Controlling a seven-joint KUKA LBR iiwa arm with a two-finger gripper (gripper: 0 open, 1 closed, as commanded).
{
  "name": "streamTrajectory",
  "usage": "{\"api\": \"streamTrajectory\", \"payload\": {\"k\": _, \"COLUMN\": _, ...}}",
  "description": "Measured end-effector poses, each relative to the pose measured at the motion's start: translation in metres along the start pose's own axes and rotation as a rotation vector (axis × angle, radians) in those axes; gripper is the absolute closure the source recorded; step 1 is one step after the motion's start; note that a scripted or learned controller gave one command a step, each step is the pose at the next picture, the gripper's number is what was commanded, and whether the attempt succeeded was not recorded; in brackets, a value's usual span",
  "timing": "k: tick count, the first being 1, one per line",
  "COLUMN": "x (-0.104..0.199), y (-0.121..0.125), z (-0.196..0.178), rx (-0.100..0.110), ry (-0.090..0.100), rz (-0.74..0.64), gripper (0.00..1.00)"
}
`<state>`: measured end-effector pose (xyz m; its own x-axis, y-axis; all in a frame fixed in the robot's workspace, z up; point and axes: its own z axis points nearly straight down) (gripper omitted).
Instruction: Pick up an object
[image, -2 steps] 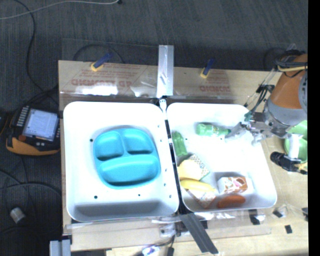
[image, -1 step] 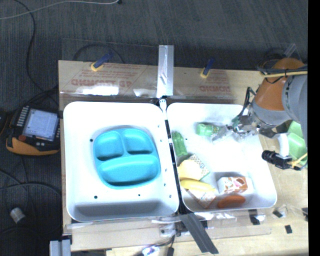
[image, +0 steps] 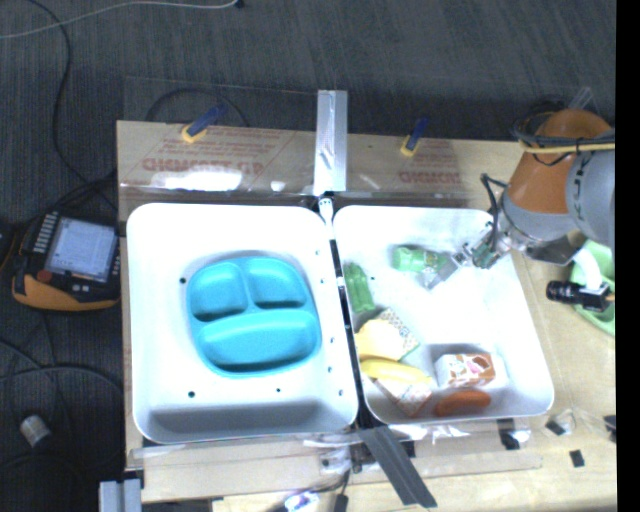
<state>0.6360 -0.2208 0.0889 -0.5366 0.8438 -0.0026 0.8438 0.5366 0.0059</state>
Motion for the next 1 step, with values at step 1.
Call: {"api": "streamTrajectory", "payload": {"k": 1, "x": 0.0155, "y": 0.0419, "z": 0.0001, "rx": 0.01, "ry": -0.001, "rz": -0.039, "gripper": 0.0}}
